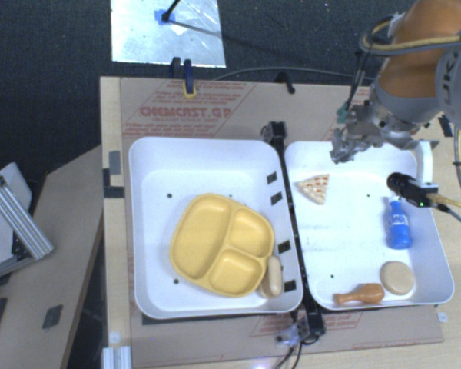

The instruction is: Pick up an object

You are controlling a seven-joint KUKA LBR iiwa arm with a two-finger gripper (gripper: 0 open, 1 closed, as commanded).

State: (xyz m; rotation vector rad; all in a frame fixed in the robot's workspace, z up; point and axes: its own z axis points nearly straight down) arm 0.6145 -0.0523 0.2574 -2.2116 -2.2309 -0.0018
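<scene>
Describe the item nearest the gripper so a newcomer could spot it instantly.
Look in the right-hand white bin, near its upper left corner. The pizza slice lies there, just below the gripper. It is that bin's only flat triangle, tan with reddish specks.

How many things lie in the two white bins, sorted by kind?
plate: 1
bottle: 1
food pieces: 4 (pizza slice, drumstick, bun, roll)
Total: 6
</scene>
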